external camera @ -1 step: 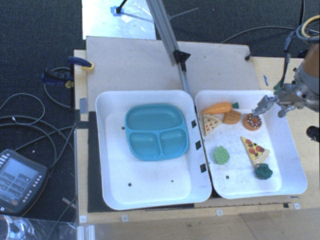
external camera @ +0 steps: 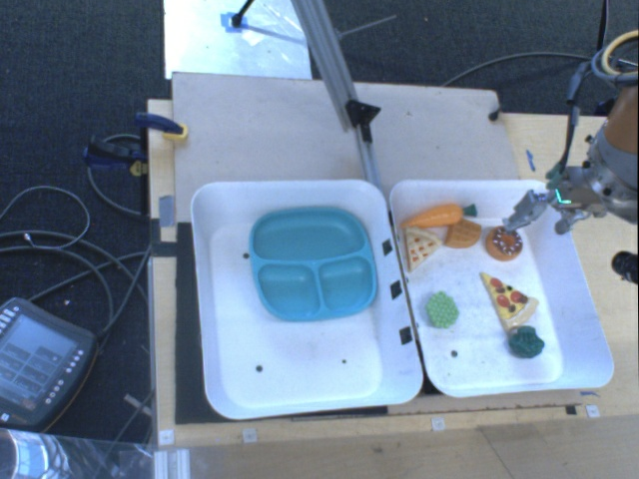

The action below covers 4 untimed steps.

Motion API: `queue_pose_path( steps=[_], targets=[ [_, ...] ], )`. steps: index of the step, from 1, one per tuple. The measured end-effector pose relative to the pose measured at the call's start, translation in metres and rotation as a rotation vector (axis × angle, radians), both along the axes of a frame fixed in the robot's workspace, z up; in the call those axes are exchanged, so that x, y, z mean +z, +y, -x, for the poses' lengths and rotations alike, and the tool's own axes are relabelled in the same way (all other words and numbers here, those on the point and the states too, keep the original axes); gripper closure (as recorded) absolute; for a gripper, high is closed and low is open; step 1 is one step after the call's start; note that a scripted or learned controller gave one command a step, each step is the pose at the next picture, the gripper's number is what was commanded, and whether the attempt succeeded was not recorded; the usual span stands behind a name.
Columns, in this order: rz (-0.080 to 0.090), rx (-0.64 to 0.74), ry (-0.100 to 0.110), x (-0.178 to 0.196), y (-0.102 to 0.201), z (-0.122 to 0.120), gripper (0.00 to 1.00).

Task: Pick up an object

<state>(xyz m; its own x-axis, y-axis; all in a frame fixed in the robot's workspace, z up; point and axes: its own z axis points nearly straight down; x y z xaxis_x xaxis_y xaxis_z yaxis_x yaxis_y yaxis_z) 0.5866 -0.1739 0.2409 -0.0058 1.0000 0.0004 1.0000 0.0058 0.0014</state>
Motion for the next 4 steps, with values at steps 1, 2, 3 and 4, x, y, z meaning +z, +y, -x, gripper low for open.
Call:
queue_pose_path(
  steps=[1,2,3,4],
  targets=[
    [-0.001,-0.005,0.005,-0.063,0.002,0.000,0.00],
    [0.000,-0.006,0.005,-0.125,0.002,-0.004,0.00],
    [0.000,-0.006,0.003,-0.151,0.002,-0.004,0.00],
    [0.001,-0.006,-0.003,-0.139,0.002,-0.006,1.00]
  ],
)
